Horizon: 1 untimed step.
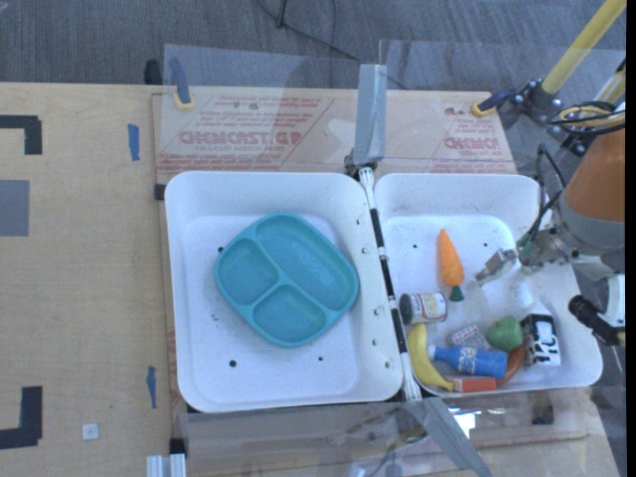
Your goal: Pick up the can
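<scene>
Plywood forms the counter [79, 266], and it carries two shallow white bins set side by side, sharing a middle rim so things can be sorted from one into the other. In the left bin [189, 207] a teal divided plate [286, 278] lies flat near the centre, with bare floor all round it. Everything else is crowded into the right bin [477, 192], mostly toward its near edge.

Grey with an orange band, the arm [596, 192] reaches in over that bin's right rim, and the claw [517, 258] hangs above the bin's right half, near the orange carrot [451, 258]. It carries nothing that can be made out; its fingers are too small and blurred against the white floor to tell if they are spread or closed.

A yellow banana [424, 359] curves along the near-left corner of the right bin, touching a blue bottle [474, 360]. A green piece [505, 331] and a black-and-white tagged block [543, 344] sit toward the near-right corner, their shapes partly overlapped and unclear.

The can [428, 307] lies on its side just beside the middle rim, left of the claw and apart from it, probably calling for a sideways shift before descent.
</scene>
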Each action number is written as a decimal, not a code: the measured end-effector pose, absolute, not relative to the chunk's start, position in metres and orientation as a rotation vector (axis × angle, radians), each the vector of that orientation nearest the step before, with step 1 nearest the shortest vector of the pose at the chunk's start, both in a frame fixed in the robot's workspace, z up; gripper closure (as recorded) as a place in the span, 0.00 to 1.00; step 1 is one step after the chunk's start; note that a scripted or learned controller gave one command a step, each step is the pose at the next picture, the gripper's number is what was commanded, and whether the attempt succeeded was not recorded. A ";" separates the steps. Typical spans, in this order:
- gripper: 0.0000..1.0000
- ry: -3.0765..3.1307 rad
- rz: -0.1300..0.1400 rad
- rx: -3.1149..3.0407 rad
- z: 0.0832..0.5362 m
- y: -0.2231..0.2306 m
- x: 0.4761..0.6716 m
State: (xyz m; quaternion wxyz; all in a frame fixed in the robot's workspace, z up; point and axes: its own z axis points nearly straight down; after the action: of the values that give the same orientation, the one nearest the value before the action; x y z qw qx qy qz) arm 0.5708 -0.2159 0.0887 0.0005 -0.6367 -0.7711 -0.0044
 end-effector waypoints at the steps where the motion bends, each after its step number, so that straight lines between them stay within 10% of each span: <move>1: 0.00 -2.644 0.009 -1.690 0.088 -0.203 0.665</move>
State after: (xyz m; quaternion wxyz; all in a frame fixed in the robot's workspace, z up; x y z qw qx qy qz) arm 0.6655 -0.2028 0.0875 0.0019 -0.5385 -0.8426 0.0029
